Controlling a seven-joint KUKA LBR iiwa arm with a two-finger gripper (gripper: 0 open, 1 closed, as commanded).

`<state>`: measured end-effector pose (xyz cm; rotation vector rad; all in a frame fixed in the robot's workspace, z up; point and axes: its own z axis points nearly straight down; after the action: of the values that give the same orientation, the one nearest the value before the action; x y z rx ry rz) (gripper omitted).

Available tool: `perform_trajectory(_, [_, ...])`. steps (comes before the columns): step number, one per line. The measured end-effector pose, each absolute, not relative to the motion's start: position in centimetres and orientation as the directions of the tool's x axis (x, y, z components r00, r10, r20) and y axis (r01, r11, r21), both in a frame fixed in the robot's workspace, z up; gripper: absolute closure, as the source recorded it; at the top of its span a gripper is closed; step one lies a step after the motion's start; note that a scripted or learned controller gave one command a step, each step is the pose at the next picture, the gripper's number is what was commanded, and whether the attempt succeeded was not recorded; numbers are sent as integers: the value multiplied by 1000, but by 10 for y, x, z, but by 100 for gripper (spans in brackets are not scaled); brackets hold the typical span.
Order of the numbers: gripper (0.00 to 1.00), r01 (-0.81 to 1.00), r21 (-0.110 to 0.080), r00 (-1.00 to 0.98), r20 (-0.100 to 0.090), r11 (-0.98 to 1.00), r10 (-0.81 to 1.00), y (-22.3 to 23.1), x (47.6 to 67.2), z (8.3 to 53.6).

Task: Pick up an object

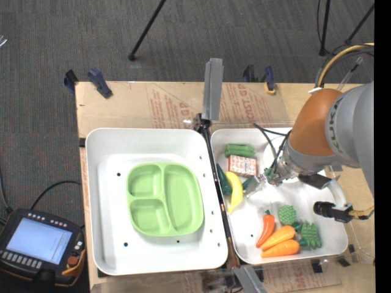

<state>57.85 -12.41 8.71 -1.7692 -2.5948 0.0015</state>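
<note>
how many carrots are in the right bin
2, lying side by side near the front of the right bin: one carrot just behind the other carrot. An orange-red pepper lies to their left. The arm may hide more.

One fixed camera looks down at a slant on the bench (153, 105) and both white bins (104, 163).

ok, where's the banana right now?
In the camera view the banana lies in the right bin, against its left wall, just below the small red box and left of the gripper.
</note>
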Motion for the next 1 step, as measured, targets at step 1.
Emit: perform_trajectory(1, [0,934,-1,-358,-14,358,934,-101,638,91])
